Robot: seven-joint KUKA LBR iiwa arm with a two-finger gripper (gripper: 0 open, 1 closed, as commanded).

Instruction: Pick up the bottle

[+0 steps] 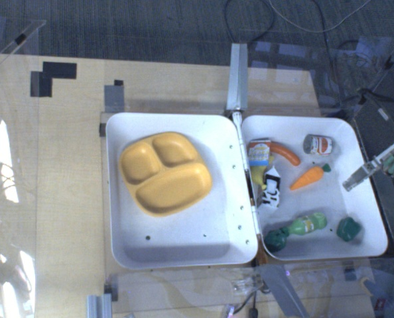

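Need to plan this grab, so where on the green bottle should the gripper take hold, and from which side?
Probably across the bottle's middle, at the label, coming straight down. It lies on its side in the right bin, long axis roughly left to right, so fingers should close across its width. The gripper sits up and right of it.

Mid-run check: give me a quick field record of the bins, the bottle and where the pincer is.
left bin: holds a yellow divided plate
right bin: bottle, carrot, hot dog, can, cartons, green block
bottle: green, lying on its side near the front edge, cap end toward the divider
carrot: mid-bin, above the bottle
can: far corner
pincer: at the right rim, apart from the bottle
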